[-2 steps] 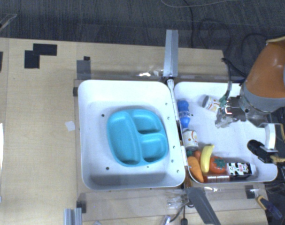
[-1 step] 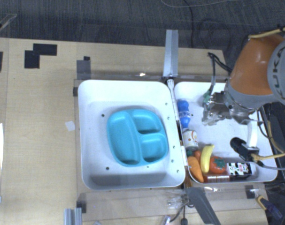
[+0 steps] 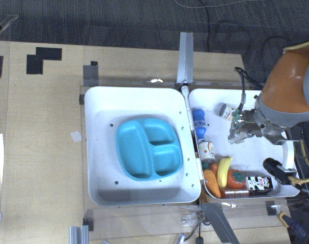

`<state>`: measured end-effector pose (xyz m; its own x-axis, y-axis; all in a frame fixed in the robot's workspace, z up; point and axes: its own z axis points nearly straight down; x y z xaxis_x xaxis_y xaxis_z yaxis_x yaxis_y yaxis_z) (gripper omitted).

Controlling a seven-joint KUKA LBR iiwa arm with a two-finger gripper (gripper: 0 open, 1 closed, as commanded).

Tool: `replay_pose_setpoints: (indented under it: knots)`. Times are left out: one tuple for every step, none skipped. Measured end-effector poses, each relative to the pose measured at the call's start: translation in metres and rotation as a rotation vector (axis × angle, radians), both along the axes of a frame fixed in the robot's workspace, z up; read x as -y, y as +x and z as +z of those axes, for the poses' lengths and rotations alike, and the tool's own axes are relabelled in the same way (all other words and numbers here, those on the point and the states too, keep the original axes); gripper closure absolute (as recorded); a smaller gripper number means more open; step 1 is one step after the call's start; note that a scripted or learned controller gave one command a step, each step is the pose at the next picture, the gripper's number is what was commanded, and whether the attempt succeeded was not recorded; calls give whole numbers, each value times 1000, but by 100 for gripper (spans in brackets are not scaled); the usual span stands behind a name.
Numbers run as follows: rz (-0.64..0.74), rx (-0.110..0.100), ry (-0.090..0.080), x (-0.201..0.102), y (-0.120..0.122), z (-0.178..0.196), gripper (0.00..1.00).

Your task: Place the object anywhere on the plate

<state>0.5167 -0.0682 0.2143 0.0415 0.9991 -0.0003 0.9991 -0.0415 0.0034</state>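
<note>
The arm reached in over the right bin, its gripper poised above the bin's bare middle; whether the gripper stood wide or narrow could not be told. The blue three-compartment plate lay in the left bin, apart from the rest. Along the right bin's left wall lay a blue bottle, and at its near edge a banana, a carrot and a dark bottle crowded together. A small grey object sat near the far wall.
</note>
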Motion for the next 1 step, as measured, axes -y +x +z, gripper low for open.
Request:
replay_pose_setpoints:
  knots:
    - [-179, 1, 1, -31, 33, 18, 100]
